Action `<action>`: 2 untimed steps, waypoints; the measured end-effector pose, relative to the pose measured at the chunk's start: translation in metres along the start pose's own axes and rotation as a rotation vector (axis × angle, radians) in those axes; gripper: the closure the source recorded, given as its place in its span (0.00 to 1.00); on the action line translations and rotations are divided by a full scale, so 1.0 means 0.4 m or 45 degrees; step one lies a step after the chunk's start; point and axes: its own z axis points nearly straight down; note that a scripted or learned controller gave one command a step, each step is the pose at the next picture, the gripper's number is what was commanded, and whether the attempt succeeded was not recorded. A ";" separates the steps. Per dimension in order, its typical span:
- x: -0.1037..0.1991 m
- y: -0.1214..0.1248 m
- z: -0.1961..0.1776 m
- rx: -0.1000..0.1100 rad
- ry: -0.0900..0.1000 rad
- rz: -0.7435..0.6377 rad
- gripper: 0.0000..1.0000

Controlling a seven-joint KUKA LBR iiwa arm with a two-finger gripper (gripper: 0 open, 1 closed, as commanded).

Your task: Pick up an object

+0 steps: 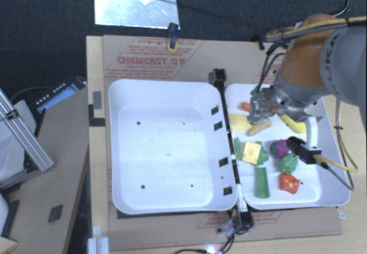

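The gripper [259,110] sits low over the far left part of the right bin [338,185], among a tight bunch of toy foods. How wide it stands I cannot tell, as the wrist hides it from above. Nothing can be seen held in it.

The likeliest target, as I judge it, is the corn cob [260,127], which lies just below the gripper and touches a yellow wedge [237,122] on its left. An orange piece [245,106] lies just beside the gripper, and a banana [295,125] lies near it on the other side.

The crowding is the main risk. A close here may catch two pieces at once, or push the cob against the wedge so that it rolls free. The cob is round and lies at a slant, so a grip off its middle would probably slip. The bin's left wall is also near and could block the approach.

The left bin [172,149] holds none of the toys. On the cardboard sheet [189,52] under the bins, red print seems to read "CHEMCAST GP"; smaller print beside it is too blurred to read.
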 end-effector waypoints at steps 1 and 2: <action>0.197 0.104 -0.299 -0.010 0.002 -0.005 1.00; 0.331 0.150 -0.722 -0.016 0.003 -0.002 1.00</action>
